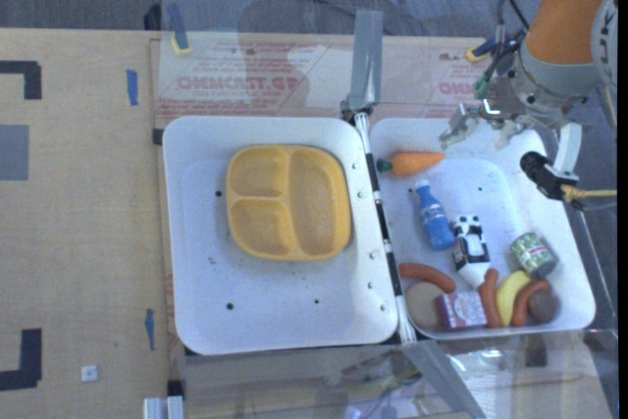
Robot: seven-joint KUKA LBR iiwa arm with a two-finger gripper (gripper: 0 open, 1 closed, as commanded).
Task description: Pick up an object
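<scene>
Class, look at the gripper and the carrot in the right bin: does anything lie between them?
Nothing visible does. The gripper hangs over the right bin's far edge, and the carrot lies just beside it with bare bin floor between them.

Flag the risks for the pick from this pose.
1. The gripper hovers at the right bin's far rim, so a straight descent may strike the wall rather than the carrot just inside it.
2. The sausages, banana and can crowd the near corner; a grasp there could catch two things or shove neighbours.
3. The blue bottle lies on its side and may roll under closing fingers.
</scene>
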